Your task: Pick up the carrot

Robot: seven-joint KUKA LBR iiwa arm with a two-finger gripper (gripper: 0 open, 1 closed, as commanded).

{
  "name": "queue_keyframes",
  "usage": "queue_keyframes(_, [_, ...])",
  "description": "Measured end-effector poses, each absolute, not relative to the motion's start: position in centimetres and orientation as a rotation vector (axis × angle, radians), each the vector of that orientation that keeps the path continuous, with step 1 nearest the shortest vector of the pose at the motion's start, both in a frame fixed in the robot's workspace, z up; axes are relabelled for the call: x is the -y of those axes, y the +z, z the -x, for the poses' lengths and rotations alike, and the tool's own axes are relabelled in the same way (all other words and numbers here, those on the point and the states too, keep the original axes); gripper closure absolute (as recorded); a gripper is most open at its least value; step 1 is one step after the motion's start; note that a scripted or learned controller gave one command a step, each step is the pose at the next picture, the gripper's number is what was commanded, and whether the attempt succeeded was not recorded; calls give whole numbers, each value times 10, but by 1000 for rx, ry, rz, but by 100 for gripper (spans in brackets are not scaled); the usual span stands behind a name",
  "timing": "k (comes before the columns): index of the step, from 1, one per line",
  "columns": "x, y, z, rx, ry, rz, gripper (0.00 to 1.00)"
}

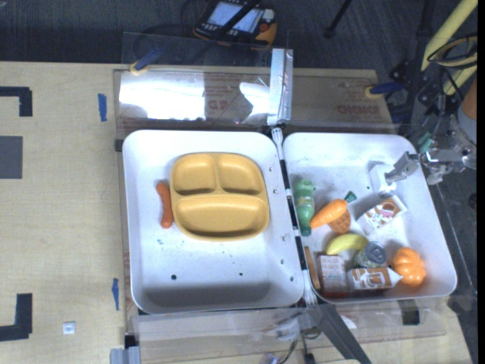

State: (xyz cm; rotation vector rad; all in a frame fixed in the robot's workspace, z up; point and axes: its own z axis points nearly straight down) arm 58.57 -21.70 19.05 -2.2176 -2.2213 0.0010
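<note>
The left bin (144,271) kept broad bare floor along its front edge and right side. A yellow divided plate (220,196) sat toward its back centre, with an orange sausage-shaped toy (165,205) lying just beside the plate's left edge.

The right bin (333,154) was bare across its back half and crowded at the front. There the carrot (331,214) lay tilted near the bin's middle, touching a green bottle (305,204) along the left wall. A banana (345,243), a small carton (381,213), a small orange pumpkin (408,265) and a flat snack box (371,279) clustered toward the front right corner.

The gripper (399,167) hovered over the right bin's back right corner, well apart from the carrot, holding nothing; how wide it stood could not be told.
</note>
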Motion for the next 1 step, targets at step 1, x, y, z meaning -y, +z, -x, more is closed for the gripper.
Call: queue_keyframes(1, [160, 194, -543, 2311, 1, 2125, 0])
